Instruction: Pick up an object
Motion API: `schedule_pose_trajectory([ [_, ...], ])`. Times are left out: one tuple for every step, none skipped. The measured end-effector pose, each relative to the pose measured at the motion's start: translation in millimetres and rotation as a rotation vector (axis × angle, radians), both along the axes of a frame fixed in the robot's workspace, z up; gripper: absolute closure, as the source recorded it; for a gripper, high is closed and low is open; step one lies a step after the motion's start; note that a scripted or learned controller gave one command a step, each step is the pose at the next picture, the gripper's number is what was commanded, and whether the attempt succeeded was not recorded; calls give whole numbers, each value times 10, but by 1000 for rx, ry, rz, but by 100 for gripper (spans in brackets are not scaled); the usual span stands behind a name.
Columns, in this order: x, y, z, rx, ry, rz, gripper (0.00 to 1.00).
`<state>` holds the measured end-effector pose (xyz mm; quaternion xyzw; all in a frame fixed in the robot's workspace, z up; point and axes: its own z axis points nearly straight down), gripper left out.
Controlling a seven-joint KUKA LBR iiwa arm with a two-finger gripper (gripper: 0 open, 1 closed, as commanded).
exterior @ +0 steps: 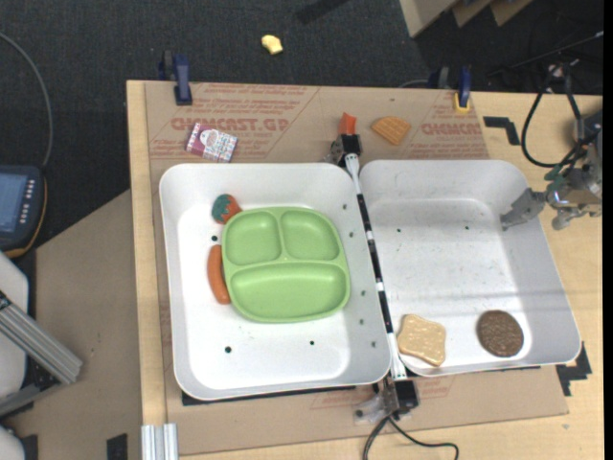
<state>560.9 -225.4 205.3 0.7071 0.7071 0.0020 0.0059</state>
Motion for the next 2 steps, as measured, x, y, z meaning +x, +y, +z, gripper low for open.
schedule_pose_trajectory([
  [-154,57,-965,9,18,-1,0],
  [-427,28,-412,4,9,-1,0],
])
